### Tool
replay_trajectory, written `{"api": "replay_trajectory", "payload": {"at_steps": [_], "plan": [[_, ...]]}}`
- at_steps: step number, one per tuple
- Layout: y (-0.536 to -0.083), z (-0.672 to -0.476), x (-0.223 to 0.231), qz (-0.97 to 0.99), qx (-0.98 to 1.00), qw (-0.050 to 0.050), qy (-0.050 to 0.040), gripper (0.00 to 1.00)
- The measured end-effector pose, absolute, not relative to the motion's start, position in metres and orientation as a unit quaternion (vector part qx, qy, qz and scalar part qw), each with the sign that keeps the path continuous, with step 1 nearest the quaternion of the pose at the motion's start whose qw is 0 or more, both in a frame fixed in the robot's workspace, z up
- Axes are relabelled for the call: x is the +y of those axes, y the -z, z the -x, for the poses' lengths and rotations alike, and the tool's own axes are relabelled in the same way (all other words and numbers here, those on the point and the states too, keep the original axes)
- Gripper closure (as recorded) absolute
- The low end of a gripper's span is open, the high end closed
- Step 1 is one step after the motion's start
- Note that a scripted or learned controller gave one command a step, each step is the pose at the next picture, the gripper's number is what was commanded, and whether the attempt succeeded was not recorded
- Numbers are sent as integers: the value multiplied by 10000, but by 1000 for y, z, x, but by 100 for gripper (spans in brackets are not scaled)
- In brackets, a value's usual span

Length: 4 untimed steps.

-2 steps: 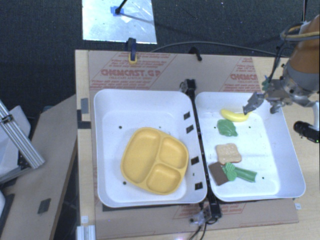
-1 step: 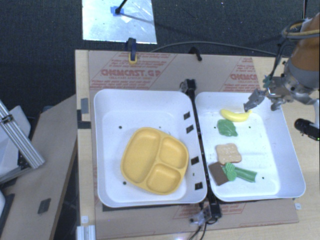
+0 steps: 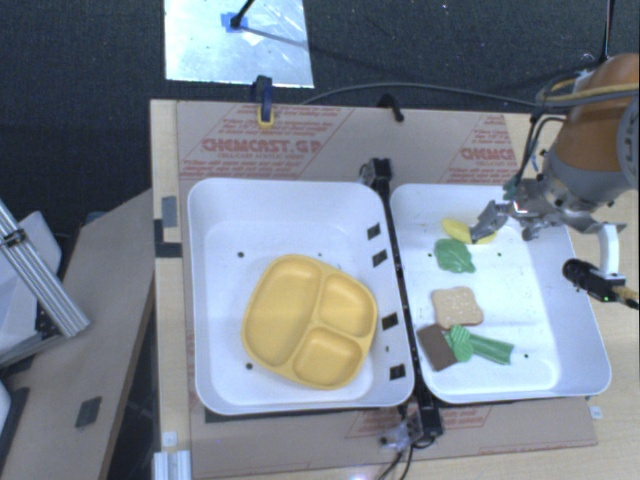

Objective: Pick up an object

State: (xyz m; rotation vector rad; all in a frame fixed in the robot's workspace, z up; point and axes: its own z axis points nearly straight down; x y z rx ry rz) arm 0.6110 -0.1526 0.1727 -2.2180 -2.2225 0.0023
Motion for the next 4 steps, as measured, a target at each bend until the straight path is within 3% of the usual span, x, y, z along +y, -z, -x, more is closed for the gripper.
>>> {"api": "replay_trajectory", "payload": {"at_steps": [2, 3, 4], "plan": [[-84, -602, -155, 7065, -7077, -8, 4, 0], [-98, -604, -154, 7063, -7079, -27, 26, 100], [-152, -597, -151, 7059, -7083, -25, 17, 100]]}}
